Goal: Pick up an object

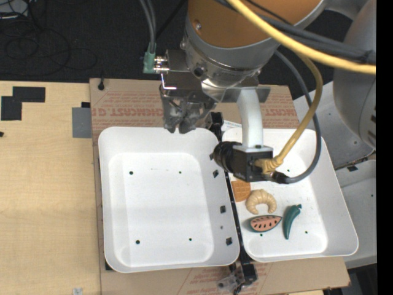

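Upper centre of frame: gripper (183, 117) poised over the far rim of the left bin (161, 209), below the orange band of the arm (245, 11). Open or closed: cannot tell, dark metal merging into one mass. Nothing seen held.

Left half of frame: pale wooden table (43, 183) with black tape marks and a grey patch near the top left. Under both bins, a cardboard sheet (132, 103) with red printing.

Right of centre: right bin (328, 229), side by side with the left bin and touching along the middle seam. Inside it, towards the lower left corner, four small toy food items grouped close together:
- croissant (261, 201), tan, in the middle of the group;
- watermelon slice (265, 223), just below the croissant, touching or nearly so;
- green chili pepper (291, 220), just right of the slice, standing on a slant;
- orange waffle-like piece (240, 191), left of the croissant, partly hidden under a black unit (244, 160).

Black unit mounted on a white post (250, 118), with a yellow cable (301, 131) looping off to the upper right.

All four items well apart from the gripper.
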### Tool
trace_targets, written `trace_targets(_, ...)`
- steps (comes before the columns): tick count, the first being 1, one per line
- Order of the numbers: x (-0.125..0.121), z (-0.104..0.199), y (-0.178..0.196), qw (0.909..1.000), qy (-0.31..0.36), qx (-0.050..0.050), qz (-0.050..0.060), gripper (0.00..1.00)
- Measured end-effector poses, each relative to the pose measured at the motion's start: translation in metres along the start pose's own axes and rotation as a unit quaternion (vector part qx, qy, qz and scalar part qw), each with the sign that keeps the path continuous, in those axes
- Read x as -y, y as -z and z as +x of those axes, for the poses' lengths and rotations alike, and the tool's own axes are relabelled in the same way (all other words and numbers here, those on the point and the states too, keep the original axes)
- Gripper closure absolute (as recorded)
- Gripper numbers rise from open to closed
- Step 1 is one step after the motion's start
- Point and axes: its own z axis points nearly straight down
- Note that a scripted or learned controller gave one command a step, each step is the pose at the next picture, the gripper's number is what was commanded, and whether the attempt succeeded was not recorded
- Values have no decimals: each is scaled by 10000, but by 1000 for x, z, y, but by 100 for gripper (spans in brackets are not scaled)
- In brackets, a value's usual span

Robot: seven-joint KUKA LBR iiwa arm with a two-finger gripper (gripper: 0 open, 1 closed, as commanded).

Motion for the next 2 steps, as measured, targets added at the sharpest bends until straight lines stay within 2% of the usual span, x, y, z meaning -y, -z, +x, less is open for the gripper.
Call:
trace_targets(1,-13,-1,-205,10000,-18,38,73,100)
trace_targets(2,-5,-2,-433,10000,-15,30,71,100)
